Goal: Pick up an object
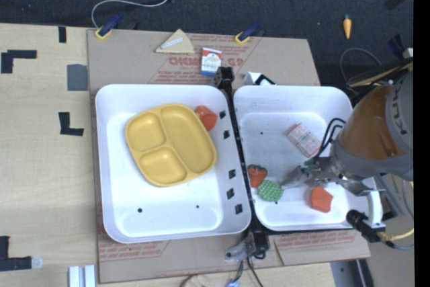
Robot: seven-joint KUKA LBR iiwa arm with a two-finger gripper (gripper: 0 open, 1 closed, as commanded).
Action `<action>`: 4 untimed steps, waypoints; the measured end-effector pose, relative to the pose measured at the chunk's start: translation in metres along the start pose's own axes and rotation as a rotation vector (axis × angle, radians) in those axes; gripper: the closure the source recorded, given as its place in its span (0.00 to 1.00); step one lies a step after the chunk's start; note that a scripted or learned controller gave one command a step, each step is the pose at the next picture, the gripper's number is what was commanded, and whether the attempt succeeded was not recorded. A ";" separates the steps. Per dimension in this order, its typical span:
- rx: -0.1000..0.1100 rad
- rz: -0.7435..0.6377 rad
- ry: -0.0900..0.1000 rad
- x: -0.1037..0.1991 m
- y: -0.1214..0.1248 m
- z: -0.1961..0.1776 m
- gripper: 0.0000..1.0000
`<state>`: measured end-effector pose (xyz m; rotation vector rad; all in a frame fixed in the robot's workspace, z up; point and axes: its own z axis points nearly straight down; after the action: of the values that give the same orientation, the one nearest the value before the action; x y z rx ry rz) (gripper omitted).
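Half the orange block (321,199) hides under the arm; claw (295,176) state impossible to tell.

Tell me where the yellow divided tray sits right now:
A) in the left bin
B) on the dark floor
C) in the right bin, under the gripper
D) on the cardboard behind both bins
A: the yellow divided tray lies flat on the floor of the left bin, with a small red piece at its upper right edge; the gripper is over the right bin.
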<state>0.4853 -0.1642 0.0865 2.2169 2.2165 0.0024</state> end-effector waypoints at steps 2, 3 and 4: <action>-0.004 -0.001 -0.003 -0.009 0.114 -0.003 0.00; 0.007 0.001 0.002 -0.022 0.027 -0.046 0.00; -0.011 -0.004 -0.001 0.004 0.151 -0.004 0.00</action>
<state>0.6361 -0.1598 0.0917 2.2065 2.2147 0.0130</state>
